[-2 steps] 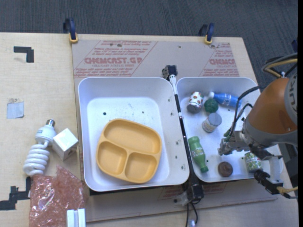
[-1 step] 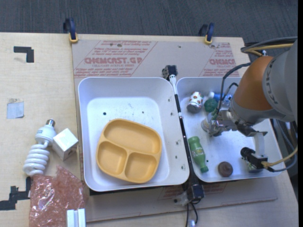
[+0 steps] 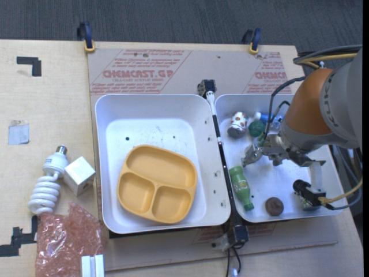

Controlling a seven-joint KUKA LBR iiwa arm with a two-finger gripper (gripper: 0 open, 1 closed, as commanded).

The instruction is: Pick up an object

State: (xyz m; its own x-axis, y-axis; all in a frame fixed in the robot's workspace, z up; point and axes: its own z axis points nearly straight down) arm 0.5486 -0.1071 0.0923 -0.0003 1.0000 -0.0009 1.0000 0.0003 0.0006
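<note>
Green bottle [image 3: 239,184] lies flat on the floor of the right bin [image 3: 262,178], just below and slightly left of the end effector [image 3: 252,154] as the camera sees it, with a small gap between the two. Long axis runs nearly top to bottom of the view, leaning a little: broad labelled body at the upper end, nearest the end effector, narrow neck pointing down and slightly right toward the bin's near wall. End effector hangs low over the bin's left half, at the tip of the grey arm [image 3: 340,108]; nothing seen in its grasp, and whether it is spread or pressed together cannot be told from this angle. Brown round disc [image 3: 274,206] sits below and to the right of the end effector, just beside the bottle's neck. Above the end effector, toward the bin's far wall: a small white can [image 3: 237,123] with red markings, a teal lump [image 3: 255,128] just right of it, and a blue piece [image 3: 266,118] partly hidden behind. Well to the left of the end effector, the left bin [image 3: 115,131] holds a yellow divided tray [image 3: 157,183]. Farther left still, on the bare worktop [image 3: 46,114]: a spiral bulb [image 3: 47,183], a white cube [image 3: 79,174] touching it, and pink bubble wrap [image 3: 60,244].
</note>
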